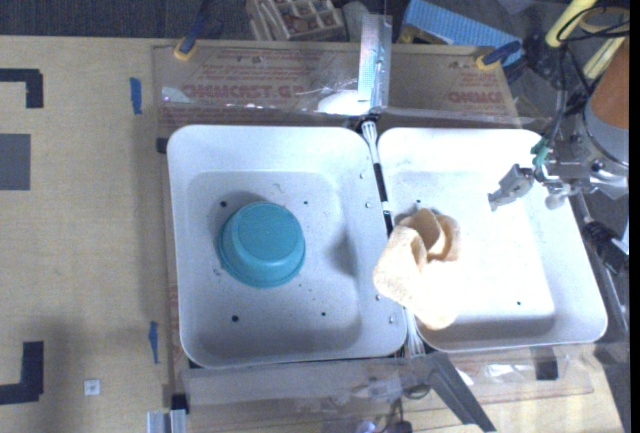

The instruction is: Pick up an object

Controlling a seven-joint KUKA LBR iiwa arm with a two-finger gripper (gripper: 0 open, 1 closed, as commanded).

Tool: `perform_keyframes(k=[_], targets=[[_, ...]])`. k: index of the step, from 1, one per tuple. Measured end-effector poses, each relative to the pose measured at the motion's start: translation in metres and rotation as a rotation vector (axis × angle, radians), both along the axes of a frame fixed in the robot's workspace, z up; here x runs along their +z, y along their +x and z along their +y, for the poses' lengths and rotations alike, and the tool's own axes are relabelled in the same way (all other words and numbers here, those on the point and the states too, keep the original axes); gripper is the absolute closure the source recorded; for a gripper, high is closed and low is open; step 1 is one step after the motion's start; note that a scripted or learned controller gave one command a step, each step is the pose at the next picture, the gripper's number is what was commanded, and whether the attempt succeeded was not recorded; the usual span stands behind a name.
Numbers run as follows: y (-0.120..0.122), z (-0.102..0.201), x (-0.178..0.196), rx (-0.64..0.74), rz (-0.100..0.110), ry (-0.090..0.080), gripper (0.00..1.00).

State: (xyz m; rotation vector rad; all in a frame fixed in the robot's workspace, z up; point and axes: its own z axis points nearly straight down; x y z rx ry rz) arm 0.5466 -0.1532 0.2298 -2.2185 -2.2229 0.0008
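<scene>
Two white bins sit side by side on the bench: the left bin (190, 171) and the right bin (520, 271). Where they meet, the right bin's left wall is partly hidden.

My arm (610, 111) comes in from the right, and most of it is cut off by the picture's edge, so I see little more than the wrist.

There are two loose things, one to each bin. The crumpled tan cloth (420, 266) lies in the right bin against its left wall, with its lower left part draped over the rim toward the seam between the bins; its folds are hard to read. The teal bowl (262, 242) sits upside down in the left bin, left of centre and well apart from the walls.

My gripper (530, 183) hangs over the right bin's upper right part, well apart from the cloth. It is small and blurred here: I see one grey finger (508, 186) pointing left, but I cannot tell how wide I am parted. Nothing shows between my fingers.
</scene>
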Motion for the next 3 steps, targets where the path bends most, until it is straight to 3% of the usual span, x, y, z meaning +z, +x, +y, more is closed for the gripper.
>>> perform_keyframes(k=[1, 2, 3], targets=[[0.027, 0.041, -0.113, 0.195, -0.001, 0.0, 0.0], [0.037, 0.049, -0.14, 0.246, -0.007, -0.001, 0.0], [0.039, 0.048, -0.129, 0.241, -0.013, -0.002, 1.0]])
